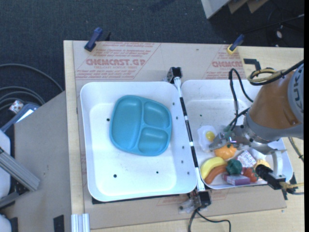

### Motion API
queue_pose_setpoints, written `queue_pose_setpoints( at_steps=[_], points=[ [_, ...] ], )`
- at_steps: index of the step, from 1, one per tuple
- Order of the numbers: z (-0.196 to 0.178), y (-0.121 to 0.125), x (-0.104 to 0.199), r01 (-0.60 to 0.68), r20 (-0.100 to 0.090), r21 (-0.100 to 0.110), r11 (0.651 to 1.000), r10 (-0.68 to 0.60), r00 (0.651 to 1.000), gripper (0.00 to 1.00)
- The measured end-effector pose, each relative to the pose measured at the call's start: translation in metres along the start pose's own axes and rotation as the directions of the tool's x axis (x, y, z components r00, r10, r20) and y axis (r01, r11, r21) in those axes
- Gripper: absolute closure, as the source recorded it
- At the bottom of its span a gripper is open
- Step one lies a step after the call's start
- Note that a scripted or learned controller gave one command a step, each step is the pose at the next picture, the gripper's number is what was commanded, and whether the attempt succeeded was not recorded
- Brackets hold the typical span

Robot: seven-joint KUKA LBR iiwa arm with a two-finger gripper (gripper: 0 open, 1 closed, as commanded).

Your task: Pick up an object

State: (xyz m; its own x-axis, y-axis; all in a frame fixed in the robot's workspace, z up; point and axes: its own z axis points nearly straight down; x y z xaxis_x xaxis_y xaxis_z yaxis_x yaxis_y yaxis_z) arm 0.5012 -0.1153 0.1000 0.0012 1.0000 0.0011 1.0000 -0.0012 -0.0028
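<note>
Your gripper (226,140) hangs low over the toy pile at lower right, beside the orange fruit (225,152); I cannot tell its state.

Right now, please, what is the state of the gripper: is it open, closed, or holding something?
Gripper: low in the right bin, over the orange toy; open or shut cannot be told, and no grasp is visible.

Orange fruit (225,152), yellow banana (212,168), green toy (234,166), heaped in right bin's near corner
</note>
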Motion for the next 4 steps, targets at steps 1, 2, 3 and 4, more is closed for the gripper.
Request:
queue_pose_setpoints(
  at_steps=[1,2,3,4],
  points=[
    [-0.01,0.001,0.0,0.0,0.001,-0.003,1.0,0.0,1.0,1.0],
    [-0.084,-0.022,0.085,0.002,0.0,-0.002,1.0,-0.002,1.0,1.0],
    [-0.157,-0.022,0.086,0.001,0.001,-0.002,1.0,-0.001,1.0,1.0],
    [-0.158,-0.022,0.088,0.002,0.001,-0.003,1.0,-0.002,1.0,1.0]
  ],
)
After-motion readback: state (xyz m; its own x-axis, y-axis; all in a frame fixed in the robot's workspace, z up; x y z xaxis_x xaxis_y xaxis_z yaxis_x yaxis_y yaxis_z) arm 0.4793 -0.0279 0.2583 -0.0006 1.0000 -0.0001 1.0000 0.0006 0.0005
